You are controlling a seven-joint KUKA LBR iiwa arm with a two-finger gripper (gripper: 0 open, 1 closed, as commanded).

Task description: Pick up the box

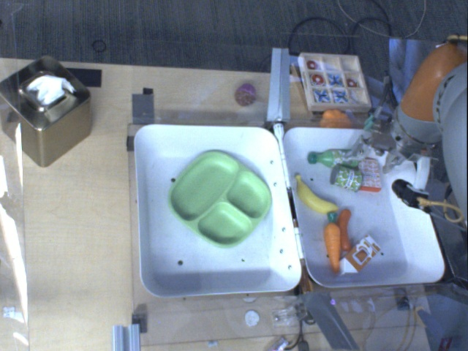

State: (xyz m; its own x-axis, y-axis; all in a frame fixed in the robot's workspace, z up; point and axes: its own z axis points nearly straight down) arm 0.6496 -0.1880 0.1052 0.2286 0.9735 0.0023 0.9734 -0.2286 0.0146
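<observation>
Camera view puts the box [363,252] at about five o'clock in the right bin [409,273], just beside the carrots [333,246]. It is small, white and orange-brown cardboard, lying tilted. I judge it light, stiff yet crushable; take it across its short sides. The claw [374,146] hovers near one o'clock over a bottle [333,156]; how wide it stands, I cannot tell.

No lettering seems legible at this resolution.
</observation>
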